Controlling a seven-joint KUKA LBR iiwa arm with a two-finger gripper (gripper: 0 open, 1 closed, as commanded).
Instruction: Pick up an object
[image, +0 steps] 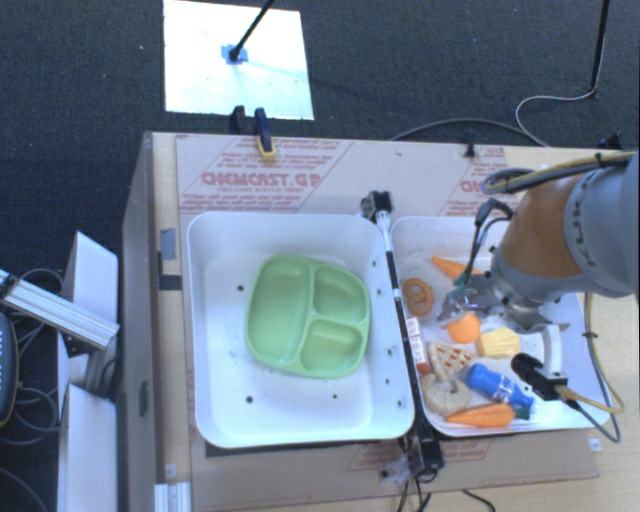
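My gripper (464, 299) hangs low over the right bin (424, 232), at the end of the grey arm with the orange band (540, 235). Just below it lies an orange wedge (463, 328). A small orange carrot piece (448, 266) is above it and a brown ring-shaped pretzel (417, 295) is to its left. Nearer the front lie a yellow block (498, 344), a waffle piece (450, 357), a blue bottle (498, 386), a beige piece (444, 396) and a long carrot (481, 416). Nothing visibly sits in the gripper.
The left bin (215, 300) holds a green divided plate (308, 315). A ridge (397, 300) separates the two bins. Cables (590, 395) trail across the right bin's right side. A black clamp (376, 205) sits at the ridge's far end.
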